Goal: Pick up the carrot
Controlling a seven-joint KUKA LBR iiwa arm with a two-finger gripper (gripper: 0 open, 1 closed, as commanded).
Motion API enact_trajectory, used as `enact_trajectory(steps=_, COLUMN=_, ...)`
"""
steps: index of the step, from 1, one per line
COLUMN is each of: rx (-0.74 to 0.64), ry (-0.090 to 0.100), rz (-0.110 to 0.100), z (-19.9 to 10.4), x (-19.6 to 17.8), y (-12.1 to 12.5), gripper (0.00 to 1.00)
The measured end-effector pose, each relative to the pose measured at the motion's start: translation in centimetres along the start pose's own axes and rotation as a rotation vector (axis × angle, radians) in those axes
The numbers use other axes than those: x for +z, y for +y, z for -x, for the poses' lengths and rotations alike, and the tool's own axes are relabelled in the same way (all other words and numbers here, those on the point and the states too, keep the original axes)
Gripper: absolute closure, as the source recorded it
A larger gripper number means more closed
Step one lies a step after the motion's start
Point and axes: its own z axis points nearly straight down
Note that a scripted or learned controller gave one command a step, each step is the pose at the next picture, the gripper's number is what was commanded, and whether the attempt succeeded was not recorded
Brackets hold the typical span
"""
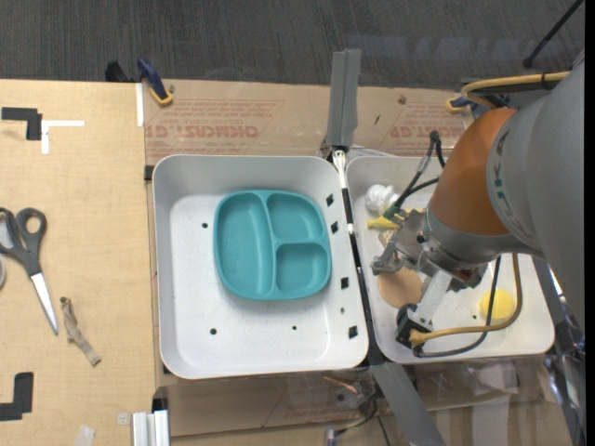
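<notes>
The arm reaches down into the right bin point(535, 337), and its wrist and orange band cover most of that bin's middle. My gripper point(394, 255) points down near the bin's left wall, its tips hidden by its own body. Just below it lies a tan-orange rounded piece point(400, 290), partly covered by the wrist; I cannot tell if this is the carrot. A yellow-green item point(382, 220) and a white item point(378, 196) lie above the gripper.
A yellow object point(498, 303) rests at the right bin's lower right, beside a black-and-yellow cable point(456, 331). The left bin point(177, 277) holds a teal divided plate point(273, 244). Scissors point(30, 249) lie on the bench at far left.
</notes>
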Motion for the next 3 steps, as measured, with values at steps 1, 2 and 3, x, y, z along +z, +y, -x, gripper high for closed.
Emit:
enact_trajectory(steps=1, rx=-0.462, ry=0.000, rz=0.001, z=-4.2, x=-2.0, y=-3.1, gripper=1.00)
enact_trajectory(steps=2, rx=-1.005, ry=-0.001, rz=0.007, z=-2.0, x=-15.6, y=2.1, gripper=1.00)
enact_trajectory(steps=3, rx=-1.050, ry=0.000, rz=0.004, z=3.6, x=-11.2, y=8.6, gripper=1.00)
